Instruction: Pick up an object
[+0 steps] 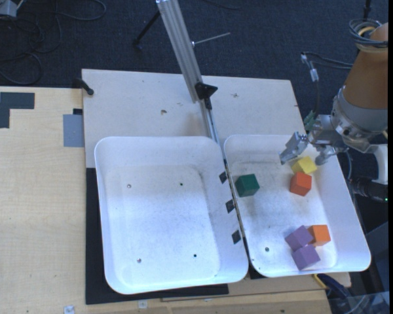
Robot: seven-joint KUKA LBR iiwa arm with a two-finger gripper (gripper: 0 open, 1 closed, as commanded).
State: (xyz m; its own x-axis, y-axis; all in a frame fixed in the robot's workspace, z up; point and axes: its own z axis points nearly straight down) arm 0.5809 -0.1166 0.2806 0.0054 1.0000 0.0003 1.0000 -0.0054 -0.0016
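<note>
2 shallow white bins are sitting side by side in the lower half of the frame. The left bin (111,175) is showing only its speckled floor. The right bin (354,241) is holding 6 blocks: a green cube (247,185) near its left wall, a yellow cube (306,165) and a red-orange cube (300,184) touching each other near the upper right, and, toward the lower right, an orange cube (320,234) lying just beside 2 purple cubes (299,237) (306,257).

The gripper (309,152) is hovering at the upper right part of the right bin, directly above the yellow cube. Its 2 fingers are standing spread apart, and nothing is sitting between them. The arm (367,84) is entering from the right edge of the frame.

An aluminium rail (183,51) is slanting from the top centre down to the gap between the bins. A pale wooden board (150,103) is lying under the bins. Black cables (26,18) are trailing across the dark floor at upper left.
</note>
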